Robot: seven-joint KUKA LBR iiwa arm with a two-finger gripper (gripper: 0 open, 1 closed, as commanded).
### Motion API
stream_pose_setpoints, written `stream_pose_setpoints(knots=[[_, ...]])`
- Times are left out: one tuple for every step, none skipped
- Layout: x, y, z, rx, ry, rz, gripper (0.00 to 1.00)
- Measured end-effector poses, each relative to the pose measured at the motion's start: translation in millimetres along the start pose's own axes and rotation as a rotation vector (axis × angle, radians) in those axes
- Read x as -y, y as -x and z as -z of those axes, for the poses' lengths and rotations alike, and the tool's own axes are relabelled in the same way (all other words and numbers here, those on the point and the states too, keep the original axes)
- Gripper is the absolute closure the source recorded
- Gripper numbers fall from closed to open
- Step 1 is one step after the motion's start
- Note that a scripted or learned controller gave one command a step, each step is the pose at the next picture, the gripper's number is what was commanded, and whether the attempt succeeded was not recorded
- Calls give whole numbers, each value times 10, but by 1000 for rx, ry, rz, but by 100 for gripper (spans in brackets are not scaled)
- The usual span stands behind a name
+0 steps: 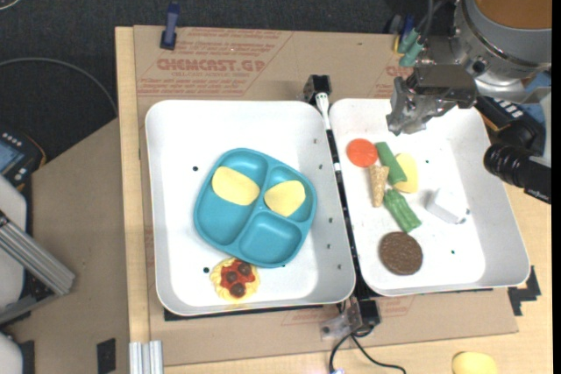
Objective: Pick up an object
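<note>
- Jaws: whether they stand apart or together I cannot tell — the gripper (pixel 405 123) is a dark mass seen from above, and nothing shows between its tips.
- It hangs over the back part of the right bin (pixel 491 276), near that bin's far rim and just behind the toy food, which reads as a descent lined up on the cluster and not a lift with cargo.
- Candidates lie close together in the right bin's middle: an orange-red disc (pixel 361 152) nearest the tips, a tan cone (pixel 378 183), a yellow piece (pixel 406 172) and a green piece (pixel 401 210) touching or overlapping one another.
- A small white block (pixel 443 209) and a brown cookie (pixel 401 253) lie apart from the cluster, each with bare floor around it — likely easier targets, since neighbours cannot be nudged.
- In the left bin (pixel 166 188), a blue divided plate (pixel 250 232) holds two yellow pieces, and a little pizza (pixel 233 278) sits by its front edge.
- Room to move looks best toward the right bin's right side and front; the divider between the bins crowds the disc's left.
</note>
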State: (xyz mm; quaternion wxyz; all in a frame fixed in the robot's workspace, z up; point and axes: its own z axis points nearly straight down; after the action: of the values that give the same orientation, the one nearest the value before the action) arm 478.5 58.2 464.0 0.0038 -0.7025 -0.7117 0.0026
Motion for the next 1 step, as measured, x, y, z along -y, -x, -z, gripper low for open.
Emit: stream_pose_setpoints(knots=[[2,419,-1367,4,-8,-19,100]])
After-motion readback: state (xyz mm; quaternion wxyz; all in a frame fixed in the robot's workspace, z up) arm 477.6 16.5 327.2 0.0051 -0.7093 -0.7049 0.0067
